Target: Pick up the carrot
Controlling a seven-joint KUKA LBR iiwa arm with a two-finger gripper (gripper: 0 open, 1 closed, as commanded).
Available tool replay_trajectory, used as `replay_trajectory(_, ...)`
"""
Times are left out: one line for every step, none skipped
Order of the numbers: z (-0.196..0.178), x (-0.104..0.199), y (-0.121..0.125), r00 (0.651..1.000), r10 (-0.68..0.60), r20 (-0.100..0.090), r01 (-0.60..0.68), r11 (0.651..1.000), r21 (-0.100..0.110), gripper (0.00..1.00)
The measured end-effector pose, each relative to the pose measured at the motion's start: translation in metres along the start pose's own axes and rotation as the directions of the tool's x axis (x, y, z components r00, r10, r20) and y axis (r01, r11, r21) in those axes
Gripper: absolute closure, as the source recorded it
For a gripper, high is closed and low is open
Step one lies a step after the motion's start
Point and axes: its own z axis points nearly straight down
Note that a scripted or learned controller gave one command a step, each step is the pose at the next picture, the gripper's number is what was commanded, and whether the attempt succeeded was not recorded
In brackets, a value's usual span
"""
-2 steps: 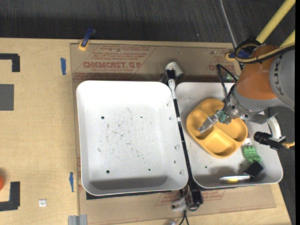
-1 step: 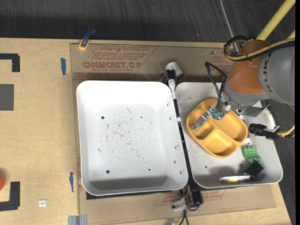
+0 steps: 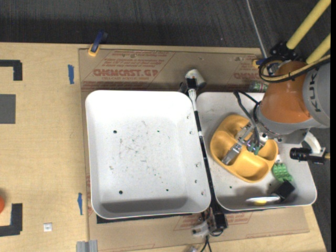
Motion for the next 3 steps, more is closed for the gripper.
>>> replay_trajectory(-0.008,0.07,-0.048,0.992,0.123,-0.005,-0.123,0.992,0.007,0.0)
replay_trajectory(-0.096,0.019,0.019,0.972,0.235,-0.004,-0.235,0.972,0.007,0.0)
replay_trajectory(-0.096,0.044,0.094,0.92,0.392,-0.003,-0.392,0.92,0.008,0.0)
